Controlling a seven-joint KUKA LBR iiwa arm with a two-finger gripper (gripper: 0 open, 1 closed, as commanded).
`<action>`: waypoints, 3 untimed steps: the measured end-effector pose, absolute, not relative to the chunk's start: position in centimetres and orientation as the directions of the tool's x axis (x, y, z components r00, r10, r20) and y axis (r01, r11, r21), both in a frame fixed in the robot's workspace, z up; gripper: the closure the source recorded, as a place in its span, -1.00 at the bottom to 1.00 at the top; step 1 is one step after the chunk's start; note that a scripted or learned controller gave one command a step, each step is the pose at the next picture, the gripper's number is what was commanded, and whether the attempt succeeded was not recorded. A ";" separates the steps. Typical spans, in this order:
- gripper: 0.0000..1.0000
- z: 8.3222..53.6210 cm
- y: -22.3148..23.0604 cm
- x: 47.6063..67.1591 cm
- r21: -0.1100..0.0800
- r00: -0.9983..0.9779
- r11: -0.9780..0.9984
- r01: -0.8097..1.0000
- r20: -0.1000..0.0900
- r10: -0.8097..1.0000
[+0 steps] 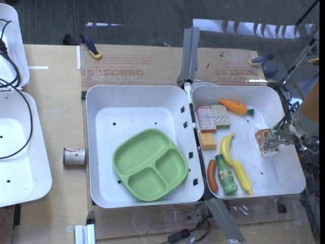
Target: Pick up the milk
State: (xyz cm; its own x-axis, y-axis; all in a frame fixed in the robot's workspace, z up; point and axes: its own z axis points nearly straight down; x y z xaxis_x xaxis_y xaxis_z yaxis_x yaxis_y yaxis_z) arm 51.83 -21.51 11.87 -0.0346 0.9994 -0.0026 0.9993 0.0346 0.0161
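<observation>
Milk (pixel 264 142) touching pincer (pixel 278 140)

open floor around milk carton (pixel 264 142) in right bin (pixel 284 187); bananas (pixel 234 161), bottle (pixel 226 175) crowd its left.

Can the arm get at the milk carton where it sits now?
Probably yes. The small white-and-brown milk carton stands alone on bare floor of the right white bin, apart from the yellow banana. The end effector is right beside it on the arm's side, nothing between.
</observation>
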 end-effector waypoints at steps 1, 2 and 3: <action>1.00 11.4 -22.1 54.1 0.007 -0.143 0.143 0.990 0.001 0.990; 1.00 19.6 -18.3 53.2 -0.004 -0.028 0.028 1.000 0.000 1.000; 1.00 21.5 -17.3 47.8 -0.006 -0.028 0.028 1.000 0.000 1.000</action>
